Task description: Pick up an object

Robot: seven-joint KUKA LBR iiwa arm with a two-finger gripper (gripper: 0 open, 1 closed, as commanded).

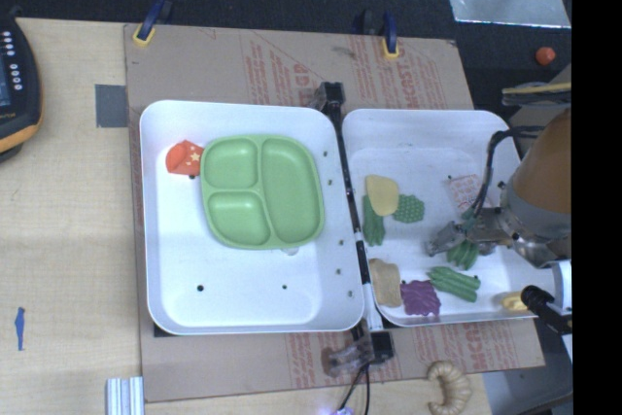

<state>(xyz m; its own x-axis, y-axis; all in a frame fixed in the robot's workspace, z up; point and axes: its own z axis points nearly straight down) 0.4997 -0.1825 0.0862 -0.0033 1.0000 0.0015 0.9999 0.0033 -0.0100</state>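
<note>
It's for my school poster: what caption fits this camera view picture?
Robot end effector reaching into the right bin of toys, beside a green plate in the left bin.

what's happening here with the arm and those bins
A grey robot arm reaches in from the right, with its gripper low in the right bin, right by a green toy. Whether it has hold of anything cannot be told. Other small toys lie scattered in that bin. The left bin holds a green divided plate and a small red piece.
</note>
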